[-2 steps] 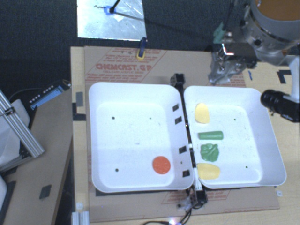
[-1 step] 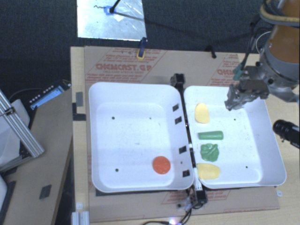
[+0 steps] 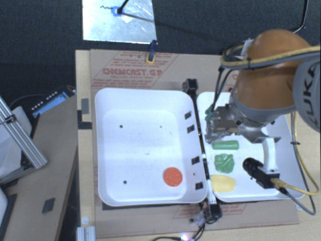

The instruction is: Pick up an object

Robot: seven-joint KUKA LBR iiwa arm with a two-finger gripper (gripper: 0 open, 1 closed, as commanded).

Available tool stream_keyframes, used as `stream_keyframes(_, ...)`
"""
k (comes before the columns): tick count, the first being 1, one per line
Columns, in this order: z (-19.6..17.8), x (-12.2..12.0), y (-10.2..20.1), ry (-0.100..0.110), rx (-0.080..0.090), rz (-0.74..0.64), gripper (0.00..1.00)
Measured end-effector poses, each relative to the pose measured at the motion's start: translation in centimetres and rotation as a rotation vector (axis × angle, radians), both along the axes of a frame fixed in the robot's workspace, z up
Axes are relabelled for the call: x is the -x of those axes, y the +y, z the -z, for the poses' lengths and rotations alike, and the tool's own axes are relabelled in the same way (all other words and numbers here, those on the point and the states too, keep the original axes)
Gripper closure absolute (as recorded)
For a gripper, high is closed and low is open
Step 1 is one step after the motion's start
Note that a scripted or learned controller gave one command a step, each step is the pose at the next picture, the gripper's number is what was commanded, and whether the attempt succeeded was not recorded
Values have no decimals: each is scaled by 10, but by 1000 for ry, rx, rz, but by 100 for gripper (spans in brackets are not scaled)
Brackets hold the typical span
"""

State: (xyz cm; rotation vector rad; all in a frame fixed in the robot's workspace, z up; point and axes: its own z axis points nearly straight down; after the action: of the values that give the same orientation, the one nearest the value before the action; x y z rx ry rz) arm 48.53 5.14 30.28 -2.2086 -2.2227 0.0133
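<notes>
While the claw (image 3: 216, 129) hangs low over the right bin (image 3: 286, 134), hard against the divider between the two bins, its state cannot be told from this slanted view, and nothing can be seen caught in it. Just below the claw lies a green bar (image 3: 225, 145); beyond that, farther from the claw, a crumpled green lump (image 3: 224, 162), then a yellow piece (image 3: 222, 184) at the bin's near corner. Across the divider, an orange disc (image 3: 173, 176) sits alone in the left bin (image 3: 130, 109). This looks like the approach, with the grasp itself not yet made. Next, the claw likely needs to settle squarely over the green bar, straddle it and squeeze.
</notes>
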Motion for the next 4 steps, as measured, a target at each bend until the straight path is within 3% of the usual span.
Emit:
stream_keyframes(1,-142,-29,115,-30,-10,-9,100)
stream_keyframes(2,-239,0,127,-24,-7,-1,100)
stream_keyframes(3,-45,-12,165,2,5,1,100)
stream_keyframes(4,-206,-1,175,-30,-10,0,100)
